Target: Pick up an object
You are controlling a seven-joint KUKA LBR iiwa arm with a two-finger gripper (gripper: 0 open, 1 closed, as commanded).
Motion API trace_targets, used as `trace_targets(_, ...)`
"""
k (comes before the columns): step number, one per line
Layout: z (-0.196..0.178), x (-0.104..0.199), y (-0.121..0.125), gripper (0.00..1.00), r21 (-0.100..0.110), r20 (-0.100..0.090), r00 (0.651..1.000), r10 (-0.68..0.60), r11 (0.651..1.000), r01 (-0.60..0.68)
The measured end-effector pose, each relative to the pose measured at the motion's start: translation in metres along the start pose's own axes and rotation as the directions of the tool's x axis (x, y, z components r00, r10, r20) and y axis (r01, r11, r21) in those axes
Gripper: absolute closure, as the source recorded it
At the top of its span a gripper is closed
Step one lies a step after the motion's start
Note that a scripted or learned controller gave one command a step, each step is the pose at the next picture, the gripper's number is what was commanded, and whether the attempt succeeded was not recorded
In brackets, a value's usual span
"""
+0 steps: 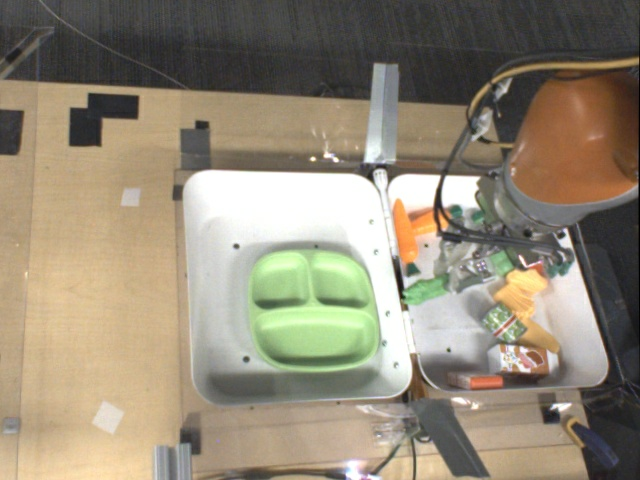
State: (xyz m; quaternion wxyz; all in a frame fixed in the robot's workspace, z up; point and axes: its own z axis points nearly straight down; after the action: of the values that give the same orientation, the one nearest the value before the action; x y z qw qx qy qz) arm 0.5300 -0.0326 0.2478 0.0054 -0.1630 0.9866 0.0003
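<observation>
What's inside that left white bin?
The left bin holds a green divided plate, lying flat with three compartments. Whatever sits beneath the plate is covered.

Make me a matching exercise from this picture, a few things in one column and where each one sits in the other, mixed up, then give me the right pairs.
Things:
1. green divided plate
2. orange carrot-shaped toy
3. brown box
4. arm's orange band

Places:
A. right bin, near its front edge
B. above the right bin's far side
C. middle of the left bin
D. right bin, against the wall between the bins

Pairs: 1-C, 2-D, 3-A, 4-B
</observation>
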Motion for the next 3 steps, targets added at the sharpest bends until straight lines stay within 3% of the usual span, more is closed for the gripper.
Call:
trace_targets(1,0.0,0.042,-0.075,1.0,0.004,-0.001,0.972,0.237,0.972,-0.237)
trace_targets(2,0.0,0.04,-0.145,1.0,0.004,-0.002,1.0,-0.007,1.0,0.007)
trace_targets(3,-0.017,-0.026,-0.135,1.0,0.003,0.001,0.995,0.098,0.995,-0.098)
